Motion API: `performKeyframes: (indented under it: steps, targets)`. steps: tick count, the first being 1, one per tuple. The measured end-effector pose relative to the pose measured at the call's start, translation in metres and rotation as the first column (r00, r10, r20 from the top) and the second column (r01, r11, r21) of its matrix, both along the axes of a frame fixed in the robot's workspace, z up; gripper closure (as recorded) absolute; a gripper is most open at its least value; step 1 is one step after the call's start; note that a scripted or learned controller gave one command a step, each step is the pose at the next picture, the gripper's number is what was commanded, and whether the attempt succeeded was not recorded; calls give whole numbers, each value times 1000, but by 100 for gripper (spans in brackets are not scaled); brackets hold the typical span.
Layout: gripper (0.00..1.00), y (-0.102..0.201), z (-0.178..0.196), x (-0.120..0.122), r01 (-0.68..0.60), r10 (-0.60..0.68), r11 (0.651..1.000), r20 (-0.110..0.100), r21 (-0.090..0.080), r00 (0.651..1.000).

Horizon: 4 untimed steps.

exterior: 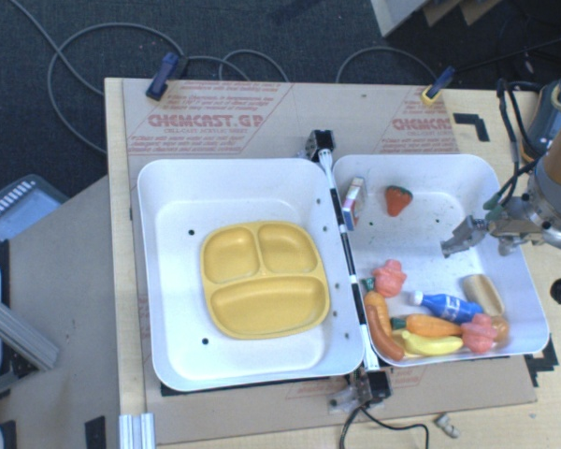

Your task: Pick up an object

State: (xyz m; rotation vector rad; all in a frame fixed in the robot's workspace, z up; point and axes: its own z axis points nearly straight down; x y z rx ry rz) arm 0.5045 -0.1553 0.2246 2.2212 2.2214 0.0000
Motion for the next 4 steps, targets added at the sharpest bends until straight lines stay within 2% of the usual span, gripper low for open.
performKeyframes:
  steps: [1, 2, 3, 4]
  targets:
    - [0, 50, -72, 71, -1, 1, 1000, 0, 0, 1000]
    - [0, 38, -141, 161, -1, 1, 1000, -2, 0, 1000]
    - [0, 7, -140, 162, 0, 0, 1000, 3, -2, 1000]
    - [0, 40, -140, 162, -2, 2, 1000, -1, 1, 1000]
